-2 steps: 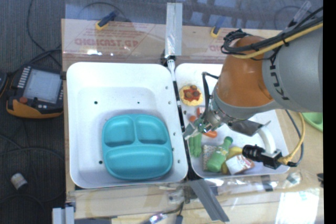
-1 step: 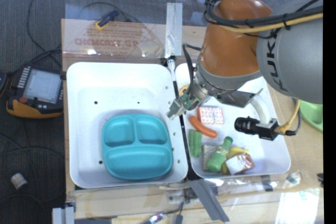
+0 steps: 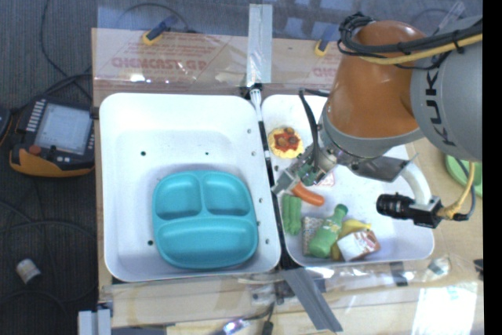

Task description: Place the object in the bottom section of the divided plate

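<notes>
**End effector low in the right bin, beside the carrot**

Poised over the right bin (image 3: 423, 247), near its left wall: end effector (image 3: 307, 171), reaching down from the orange-banded arm (image 3: 375, 82). Cannot tell how far open, nor whether anything is gripped; fingers too small and blurred.

Just below its tip: small orange carrot (image 3: 307, 196), slim and tapered, lying tilted. Close by: green cucumber-like piece (image 3: 292, 214), green bottle (image 3: 324, 238), yellow and red-and-white items (image 3: 357, 241) clustered toward the lower part, and a round pizza-like toy (image 3: 285, 140) higher up.

In the left bin (image 3: 133, 121): teal divided plate (image 3: 205, 217), rounded, two small sections above, one wide bottom section, lying flat toward the near side. Well apart from the carrot, separated by the bin walls.
</notes>
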`<state>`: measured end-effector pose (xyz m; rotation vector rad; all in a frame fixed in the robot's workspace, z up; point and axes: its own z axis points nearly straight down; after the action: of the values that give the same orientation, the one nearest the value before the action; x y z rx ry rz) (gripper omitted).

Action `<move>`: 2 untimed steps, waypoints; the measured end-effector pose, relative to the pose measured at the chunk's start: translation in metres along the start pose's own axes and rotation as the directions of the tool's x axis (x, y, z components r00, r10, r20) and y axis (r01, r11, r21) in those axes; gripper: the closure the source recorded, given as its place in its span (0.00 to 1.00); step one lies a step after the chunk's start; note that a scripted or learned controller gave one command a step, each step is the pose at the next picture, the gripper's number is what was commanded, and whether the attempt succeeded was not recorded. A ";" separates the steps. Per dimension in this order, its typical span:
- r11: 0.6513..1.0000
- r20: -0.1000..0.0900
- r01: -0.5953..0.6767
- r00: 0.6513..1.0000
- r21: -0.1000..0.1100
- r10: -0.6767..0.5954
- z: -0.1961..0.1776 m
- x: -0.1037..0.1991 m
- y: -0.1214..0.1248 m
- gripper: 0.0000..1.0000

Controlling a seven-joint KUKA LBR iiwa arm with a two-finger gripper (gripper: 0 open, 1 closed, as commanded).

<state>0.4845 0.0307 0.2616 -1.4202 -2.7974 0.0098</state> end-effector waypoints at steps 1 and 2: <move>0.999 -0.002 0.046 0.999 0.000 -0.046 0.045 0.087 0.063 1.00; 0.999 -0.002 0.046 0.999 0.000 -0.046 0.045 0.087 0.063 0.00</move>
<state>0.4833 0.1380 0.2159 -1.3549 -2.8272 0.0081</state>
